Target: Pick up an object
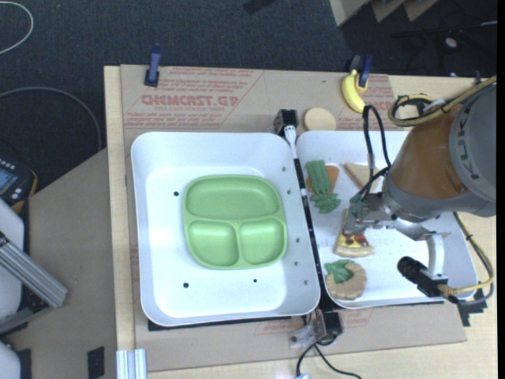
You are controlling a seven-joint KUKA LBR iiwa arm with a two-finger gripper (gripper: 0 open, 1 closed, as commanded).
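Dark carpet seen beyond bench point(197, 97). Gripper point(357, 226) lowered in right bin point(465, 247) over pizza slice toy point(353, 245); jaws' state cannot be told. Toy judged light, stiff, flat; best gripped across edges.

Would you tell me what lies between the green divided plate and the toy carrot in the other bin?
In the camera view, the two bins' adjoining white rims lie between the green divided plate and the toy carrot, plus bare bin floor.

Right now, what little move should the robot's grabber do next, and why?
Probably lower a little: the gripper hovers right over the yellow toy pizza slice with red toppings in the right white bin, and nothing shows between its fingers.
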